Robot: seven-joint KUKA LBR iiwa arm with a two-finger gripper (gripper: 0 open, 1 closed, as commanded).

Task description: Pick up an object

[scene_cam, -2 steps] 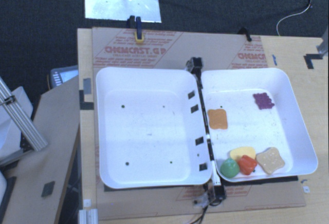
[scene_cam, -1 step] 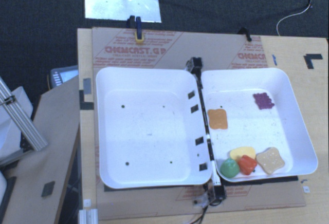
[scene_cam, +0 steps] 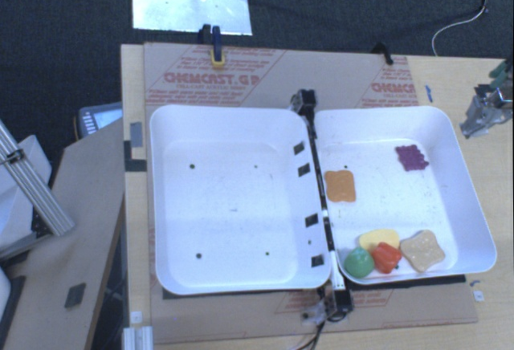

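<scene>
Several small objects lie in the right bin [scene_cam: 450, 180]. A purple bunch of grapes [scene_cam: 410, 156] sits toward its far right. An orange slab [scene_cam: 340, 185] lies close to the divider. At the near edge, clustered together, are a yellow piece [scene_cam: 377, 239], a green round piece [scene_cam: 359, 262], a red piece [scene_cam: 386, 257] and a tan bread slice [scene_cam: 422, 250]. My gripper [scene_cam: 484, 114] hangs at the view's right edge, outside the right bin's far right corner, well away from every object. Nothing is visibly held.
The left bin [scene_cam: 233, 196] adjoins the right one along a clipped middle seam [scene_cam: 315, 204]. Both rest on a cardboard sheet [scene_cam: 265, 71] with a yellow clamp [scene_cam: 217, 47] at its far edge. An aluminium strut [scene_cam: 28, 180] stands at the left.
</scene>
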